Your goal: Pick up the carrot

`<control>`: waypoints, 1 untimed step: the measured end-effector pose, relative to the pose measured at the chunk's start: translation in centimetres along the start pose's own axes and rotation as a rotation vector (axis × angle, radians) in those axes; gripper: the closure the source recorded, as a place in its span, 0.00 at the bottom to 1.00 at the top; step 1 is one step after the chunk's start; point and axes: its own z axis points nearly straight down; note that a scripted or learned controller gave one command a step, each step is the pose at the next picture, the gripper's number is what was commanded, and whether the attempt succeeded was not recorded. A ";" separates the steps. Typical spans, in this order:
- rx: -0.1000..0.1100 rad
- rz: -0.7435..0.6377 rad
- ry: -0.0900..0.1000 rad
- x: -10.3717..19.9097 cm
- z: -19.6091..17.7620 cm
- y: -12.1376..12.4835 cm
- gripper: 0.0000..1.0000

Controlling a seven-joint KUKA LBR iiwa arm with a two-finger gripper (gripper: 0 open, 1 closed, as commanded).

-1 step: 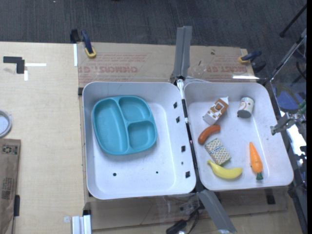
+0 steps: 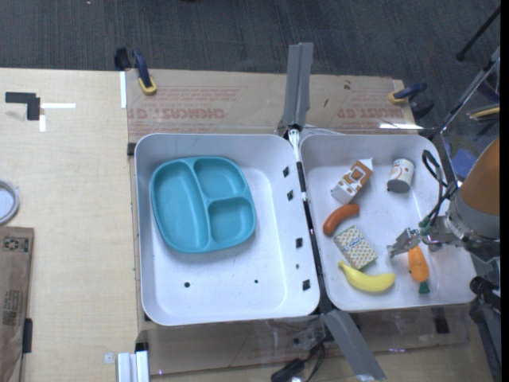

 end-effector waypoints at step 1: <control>0.001 0.005 0.000 -0.1 -0.9 0.0 1.00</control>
